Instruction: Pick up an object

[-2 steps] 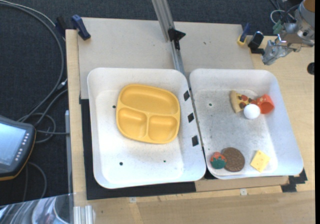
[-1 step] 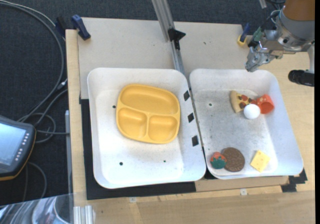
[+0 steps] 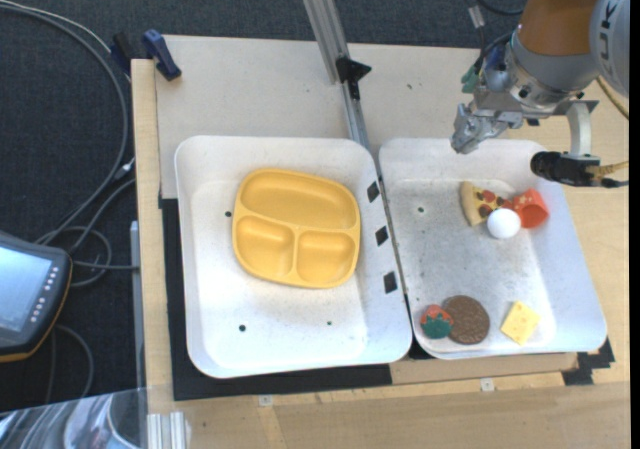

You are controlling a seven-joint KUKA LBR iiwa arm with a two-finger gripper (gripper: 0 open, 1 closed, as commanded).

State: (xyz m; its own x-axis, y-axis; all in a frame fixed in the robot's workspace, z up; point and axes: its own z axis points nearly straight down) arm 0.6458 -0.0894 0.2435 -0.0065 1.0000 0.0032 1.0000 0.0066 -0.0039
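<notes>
Gripper hovers over right bin's far rim, jaws apparently empty; spread unclear. Nothing picked yet. Candidates in bin: pizza slice, white ball, cookie, cheese wedge. Descent, grasp, lift remain.

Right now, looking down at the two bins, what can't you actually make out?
- Pincer: too small and dark in the camera view to tell whether it is open or shut.
- Arm: cut off by the top and right edges.
- Pizza slice: its lower corner is hidden behind the white ball.
- Small red-and-green item: too small to identify.
</notes>
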